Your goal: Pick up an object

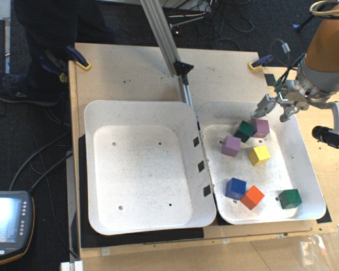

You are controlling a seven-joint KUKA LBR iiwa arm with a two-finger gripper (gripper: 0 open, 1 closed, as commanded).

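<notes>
The bench (135,66) is the biggest thing here. It is pale and flat, and two white bins sit on it side by side. The left bin (141,168) has only little dark specks on its floor. The right bin (305,168) holds all the blocks.

My arm (327,44) comes in from the right, up near the top corner of the right bin. It is grey with an orange part. A long grey pole (161,30) slants down to the place where the two bins meet.

My pincer (276,109) hangs over the top edge of the right bin. Its two fingers are spread apart, and nothing is between them.

The blocks are small. Near my pincer, a dark green block (244,130) and a pink block (261,127) touch each other. A purple block (231,145) is just below them on the left. A yellow block (259,155) is just below them on the right. Lower down, a blue block (235,188) and an orange block (252,197) touch. A second green block (289,199) sits by itself near the bottom right corner of the bin.
</notes>
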